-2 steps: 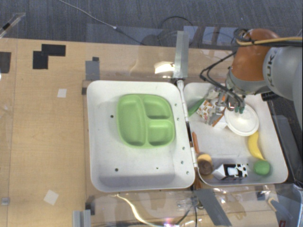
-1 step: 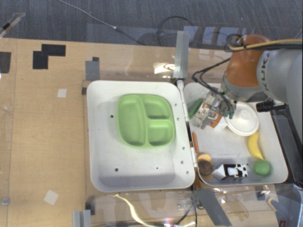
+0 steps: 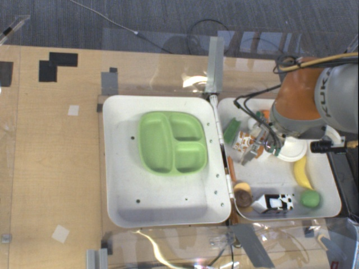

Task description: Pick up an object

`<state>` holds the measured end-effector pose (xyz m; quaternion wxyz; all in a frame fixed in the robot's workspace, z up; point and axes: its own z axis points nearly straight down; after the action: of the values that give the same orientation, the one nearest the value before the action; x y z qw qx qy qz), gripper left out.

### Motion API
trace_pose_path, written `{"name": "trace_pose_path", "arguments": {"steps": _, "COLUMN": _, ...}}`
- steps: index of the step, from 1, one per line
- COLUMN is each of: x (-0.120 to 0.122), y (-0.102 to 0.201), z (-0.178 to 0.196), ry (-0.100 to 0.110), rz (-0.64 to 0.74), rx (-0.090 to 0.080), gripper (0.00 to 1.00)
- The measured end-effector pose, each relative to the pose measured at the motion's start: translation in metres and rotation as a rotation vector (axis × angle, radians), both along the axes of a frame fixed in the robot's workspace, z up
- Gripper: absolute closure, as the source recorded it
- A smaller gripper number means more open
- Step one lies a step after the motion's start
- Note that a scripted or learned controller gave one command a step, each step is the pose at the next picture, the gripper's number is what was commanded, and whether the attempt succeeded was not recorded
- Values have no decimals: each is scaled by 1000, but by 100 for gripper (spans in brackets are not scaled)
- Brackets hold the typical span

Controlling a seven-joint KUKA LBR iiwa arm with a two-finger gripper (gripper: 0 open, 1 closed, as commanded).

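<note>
Left bin [image 3: 120, 206]: white and shallow; one green tray [image 3: 171, 142] with three compartments is lodged near its middle, toward the far side.
Right bin [image 3: 332, 206]: white, set just beside the left bin; several small things are kept in it.
Arm [image 3: 314, 102]: grey with an orange band, reaching in from the right and lowered over the far half of the right bin.
Gripper [image 3: 259, 144]: set low over the right bin, near its left side; whether it is spread or pressed together cannot be told (the tip is lost in clutter).
Packet [image 3: 243, 143]: orange and white, lying just left of the gripper; contact cannot be told.
Green block [image 3: 231, 130]: near the packet, toward the bin's left wall.
White disc [image 3: 293, 149]: partly covered by the arm.
Banana [image 3: 303, 174]: yellow, just near-side of the disc.
Green ball [image 3: 310, 198]: at the near right corner, beside the banana's end.
Black-and-white item [image 3: 279, 202]: along the near wall.
Brown round item [image 3: 243, 193]: at the near left corner.
</note>
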<state>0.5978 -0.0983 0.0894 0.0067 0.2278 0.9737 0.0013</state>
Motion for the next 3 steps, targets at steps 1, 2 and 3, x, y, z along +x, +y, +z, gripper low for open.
{"name": "trace_pose_path", "arguments": {"steps": 1, "x": 4, "y": 1, "z": 14, "ry": -12, "rz": 10, "rx": -3, "gripper": 100}}
{"name": "trace_pose_path", "arguments": {"steps": 2, "x": -9, "y": -66, "z": 65, "ry": 3, "rz": 390, "rx": -8, "gripper": 100}}
{"name": "trace_pose_path", "arguments": {"steps": 3, "x": -9, "y": -64, "z": 64, "ry": 4, "rz": 394, "rx": -6, "gripper": 0}}
